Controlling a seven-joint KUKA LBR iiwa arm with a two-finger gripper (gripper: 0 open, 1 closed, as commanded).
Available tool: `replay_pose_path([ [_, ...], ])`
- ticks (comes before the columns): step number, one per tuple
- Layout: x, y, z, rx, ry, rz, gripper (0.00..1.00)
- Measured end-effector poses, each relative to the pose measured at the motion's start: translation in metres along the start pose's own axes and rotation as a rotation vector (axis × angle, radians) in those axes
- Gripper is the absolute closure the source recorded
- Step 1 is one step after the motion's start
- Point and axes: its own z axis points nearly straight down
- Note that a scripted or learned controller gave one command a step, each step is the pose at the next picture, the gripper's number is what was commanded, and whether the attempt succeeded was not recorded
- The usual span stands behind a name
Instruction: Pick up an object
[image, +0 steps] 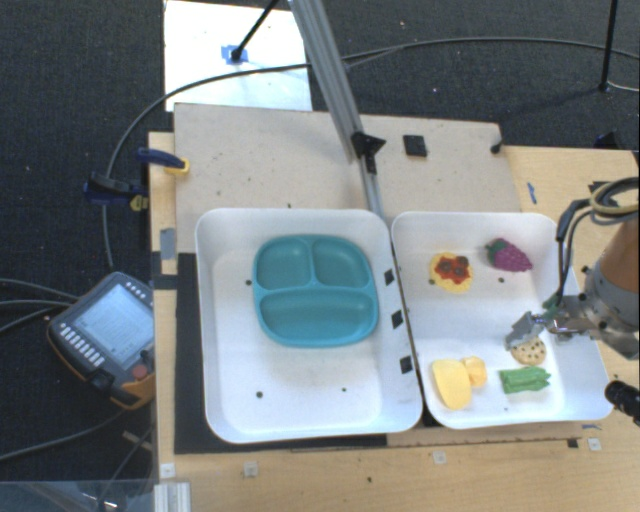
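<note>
One gripper just above the cookie.

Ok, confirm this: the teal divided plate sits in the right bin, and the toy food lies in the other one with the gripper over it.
Wrong on one count. In the camera view the teal divided plate sits in the left bin, not the right. The toy food, such as the purple grapes, lies in the other bin, with the gripper over it.

Around your bench: dark carpeted floor crossed by black cables; pale board benchtop; teach pendant at left; grey metal pole slanting overhead.
</note>
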Motion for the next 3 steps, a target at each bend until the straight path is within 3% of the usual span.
replay_pose_path([
  [1,-0.003,-0.002,0.062,0.001,0.001,-0.001,0.00],
  [2,-0.003,-0.001,0.049,-0.004,-0.001,-0.001,1.00],
  [3,-0.004,-0.005,-0.014,-0.009,-0.003,-0.004,1.00],
])
